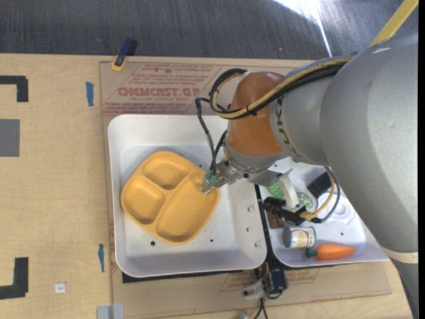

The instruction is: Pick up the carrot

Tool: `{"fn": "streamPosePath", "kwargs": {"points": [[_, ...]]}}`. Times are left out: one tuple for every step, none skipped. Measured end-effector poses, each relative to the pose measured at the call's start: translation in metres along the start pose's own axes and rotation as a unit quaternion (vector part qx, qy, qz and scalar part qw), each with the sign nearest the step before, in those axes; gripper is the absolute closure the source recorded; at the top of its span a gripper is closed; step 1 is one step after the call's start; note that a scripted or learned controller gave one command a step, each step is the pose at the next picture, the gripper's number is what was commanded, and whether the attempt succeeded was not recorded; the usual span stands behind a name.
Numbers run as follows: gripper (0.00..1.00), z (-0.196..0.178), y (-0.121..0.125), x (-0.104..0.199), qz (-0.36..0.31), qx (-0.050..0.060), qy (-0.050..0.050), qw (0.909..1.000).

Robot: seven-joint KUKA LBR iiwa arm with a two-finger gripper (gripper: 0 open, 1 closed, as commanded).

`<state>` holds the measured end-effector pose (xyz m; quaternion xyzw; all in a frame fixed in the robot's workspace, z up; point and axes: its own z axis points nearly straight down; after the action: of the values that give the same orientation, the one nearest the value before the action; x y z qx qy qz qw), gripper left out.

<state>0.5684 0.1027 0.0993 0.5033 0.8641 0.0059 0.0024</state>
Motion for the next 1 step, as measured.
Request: {"fn": "streamPosePath", "kwargs": {"points": [[1.0, -0.137, 0.021, -0.0075, 0.07, 0.005, -0.002, 0.9975]]}}
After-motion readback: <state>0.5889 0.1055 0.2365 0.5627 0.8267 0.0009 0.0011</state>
